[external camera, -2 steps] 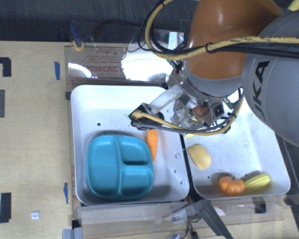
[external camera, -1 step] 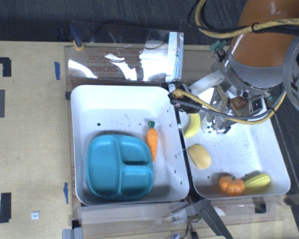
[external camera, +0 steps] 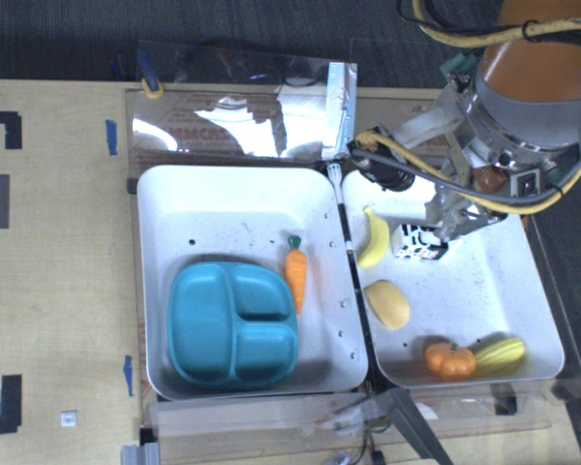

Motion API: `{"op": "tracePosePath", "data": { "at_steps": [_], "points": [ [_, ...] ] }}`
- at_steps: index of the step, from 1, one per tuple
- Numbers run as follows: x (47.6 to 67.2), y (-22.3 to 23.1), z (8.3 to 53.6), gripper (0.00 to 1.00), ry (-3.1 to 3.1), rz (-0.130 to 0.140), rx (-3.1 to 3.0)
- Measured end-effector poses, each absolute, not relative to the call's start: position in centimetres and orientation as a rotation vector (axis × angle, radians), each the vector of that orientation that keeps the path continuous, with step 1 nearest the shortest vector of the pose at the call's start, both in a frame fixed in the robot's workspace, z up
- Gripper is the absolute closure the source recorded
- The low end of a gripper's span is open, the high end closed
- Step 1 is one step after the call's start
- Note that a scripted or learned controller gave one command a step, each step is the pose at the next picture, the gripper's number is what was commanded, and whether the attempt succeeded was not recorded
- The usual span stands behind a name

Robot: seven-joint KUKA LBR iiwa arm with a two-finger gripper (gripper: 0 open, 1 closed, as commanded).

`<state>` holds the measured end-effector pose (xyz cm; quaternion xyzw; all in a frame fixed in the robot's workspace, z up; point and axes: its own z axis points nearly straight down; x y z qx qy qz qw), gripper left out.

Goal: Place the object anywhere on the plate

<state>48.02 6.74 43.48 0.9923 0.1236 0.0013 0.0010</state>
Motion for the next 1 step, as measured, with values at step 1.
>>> {"op": "tracePosePath", "data": {
  "at_steps": [1],
  "points": [
    [47.99, 12.17, 36.85, 1.0, 0.721, -0.009, 3.058]
  ]
}}
